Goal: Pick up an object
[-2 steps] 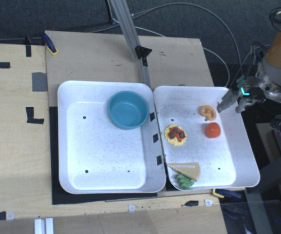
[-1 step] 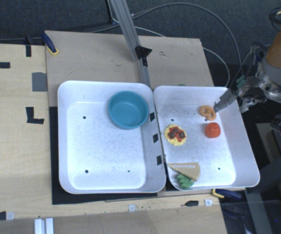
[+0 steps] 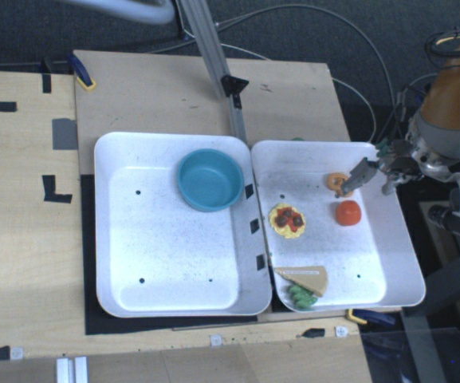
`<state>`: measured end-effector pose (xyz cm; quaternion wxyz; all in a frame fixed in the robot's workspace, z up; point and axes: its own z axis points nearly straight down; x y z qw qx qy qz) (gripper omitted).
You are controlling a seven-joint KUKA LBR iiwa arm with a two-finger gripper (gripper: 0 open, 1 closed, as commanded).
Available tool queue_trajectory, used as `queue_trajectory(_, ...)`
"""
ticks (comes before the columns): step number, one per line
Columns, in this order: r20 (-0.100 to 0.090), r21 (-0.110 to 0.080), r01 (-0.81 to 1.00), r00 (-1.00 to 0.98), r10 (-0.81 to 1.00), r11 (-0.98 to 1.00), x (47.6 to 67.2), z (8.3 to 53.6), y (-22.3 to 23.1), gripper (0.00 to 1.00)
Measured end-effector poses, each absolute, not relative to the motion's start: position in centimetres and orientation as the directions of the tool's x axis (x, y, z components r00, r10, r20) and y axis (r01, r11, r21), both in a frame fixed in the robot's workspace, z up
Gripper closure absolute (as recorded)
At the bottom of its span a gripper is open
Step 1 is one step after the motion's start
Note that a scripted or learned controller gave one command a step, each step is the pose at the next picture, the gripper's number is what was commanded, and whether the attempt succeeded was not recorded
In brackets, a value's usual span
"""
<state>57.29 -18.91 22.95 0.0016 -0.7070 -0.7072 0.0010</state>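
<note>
Gripper (image 3: 367, 177): at the right bin's (image 3: 389, 286) upper right, fingers spread apart, nothing between them; one fingertip (image 3: 349, 185) just beside a small orange piece (image 3: 336, 182) | Right bin: red ball (image 3: 347, 212), yellow-red disc (image 3: 288, 221), tan wedge (image 3: 308, 278), green piece (image 3: 300, 297) | Left bin (image 3: 134, 278): blue bowl (image 3: 210, 179) at the upper right.

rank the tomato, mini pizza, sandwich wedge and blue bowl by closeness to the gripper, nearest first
From the gripper:
1. Red tomato, right bin, just below it.
2. Mini pizza, right bin's left side.
3. Sandwich wedge, right bin's near edge.
4. Blue bowl, left bin.
</note>
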Motion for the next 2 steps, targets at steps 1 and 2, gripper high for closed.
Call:
queue_trajectory(1,0.001,-0.004,1.0,-0.001,1.0,0.001,56.2,17.5,-18.7,0.0)
queue_trajectory(2,0.001,-0.004,1.0,0.0,1.0,0.0,55.7,12.5,-19.5,0.0)
